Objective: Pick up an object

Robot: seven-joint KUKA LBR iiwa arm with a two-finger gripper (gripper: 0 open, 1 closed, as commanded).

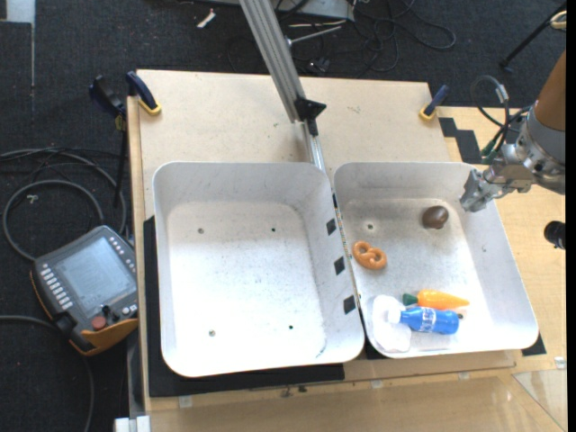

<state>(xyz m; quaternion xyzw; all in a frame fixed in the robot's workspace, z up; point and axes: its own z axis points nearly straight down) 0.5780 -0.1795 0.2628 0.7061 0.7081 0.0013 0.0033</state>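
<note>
We see the gripper (474, 194) over the far right rim of the right bin (504, 268), near the table's (234, 115) right edge. A brown ball (436, 216) lies just beside it, toward the bin's middle, apart from it. Nearer the bin's left wall lies a pretzel (369, 256). By the near rim, an orange carrot (443, 300) touches a blue bottle (430, 320), which rests against a white piece (390, 324). We cannot tell how the gripper is set; nothing is seen in it. The left bin (180, 187) sits alongside.
</note>
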